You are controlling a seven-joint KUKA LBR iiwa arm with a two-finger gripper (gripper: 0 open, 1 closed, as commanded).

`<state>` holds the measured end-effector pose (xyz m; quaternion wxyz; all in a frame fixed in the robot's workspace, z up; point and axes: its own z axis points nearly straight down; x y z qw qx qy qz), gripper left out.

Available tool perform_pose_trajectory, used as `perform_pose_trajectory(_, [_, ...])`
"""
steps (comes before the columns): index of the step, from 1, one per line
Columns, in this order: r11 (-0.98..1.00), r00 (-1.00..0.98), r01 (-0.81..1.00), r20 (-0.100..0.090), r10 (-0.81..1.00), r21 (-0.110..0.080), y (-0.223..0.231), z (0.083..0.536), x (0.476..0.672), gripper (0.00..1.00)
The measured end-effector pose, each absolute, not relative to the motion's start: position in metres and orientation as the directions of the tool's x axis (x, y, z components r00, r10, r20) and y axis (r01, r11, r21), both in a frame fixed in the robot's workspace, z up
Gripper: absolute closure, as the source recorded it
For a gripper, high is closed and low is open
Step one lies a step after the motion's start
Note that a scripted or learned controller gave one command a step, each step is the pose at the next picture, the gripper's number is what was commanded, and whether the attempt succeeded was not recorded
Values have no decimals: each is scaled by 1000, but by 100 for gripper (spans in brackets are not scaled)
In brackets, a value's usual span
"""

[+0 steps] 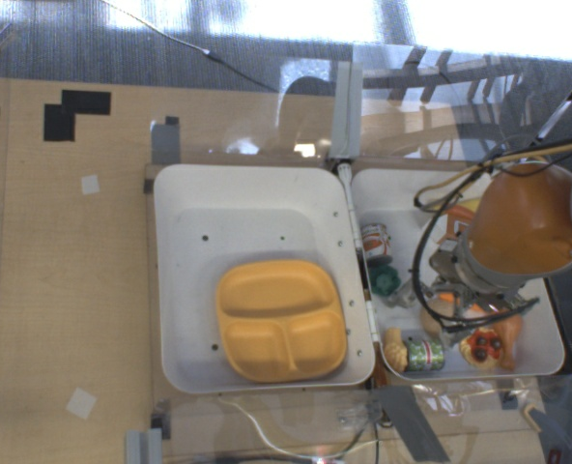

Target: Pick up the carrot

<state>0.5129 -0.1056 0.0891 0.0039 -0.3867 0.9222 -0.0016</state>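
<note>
The gripper (460, 303) is low in the right bin (547, 361), lower right of the frame, over the carrot (447, 298), visible as an orange patch; its opening cannot be told. Toys crowd the bin's near edge: a can (424, 354) and a pizza slice (486, 346). The left bin (185, 201) holds a yellow tray (281, 319), with bare floor toward its far rim.

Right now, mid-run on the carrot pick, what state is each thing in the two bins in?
Yellow three-compartment plastic tray: flat in the left white bin, right way up.
Small green-labelled can: lying on its side in the right white bin.
Small red-and-white can: near the divider; pose unclear.
Dark green round item: beside the divider, apart from the arm.
Orange carrot: mostly hidden under the wrist.
Tool: low over the right bin.
</note>
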Motion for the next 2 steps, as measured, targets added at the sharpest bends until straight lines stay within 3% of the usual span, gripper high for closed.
perform_pose_trajectory(1, [957,-957,-291,-9,-291,-4,-128,89,524,0])
perform_pose_trajectory(2, [955,-954,-297,-21,-298,-10,-126,103,529,100])
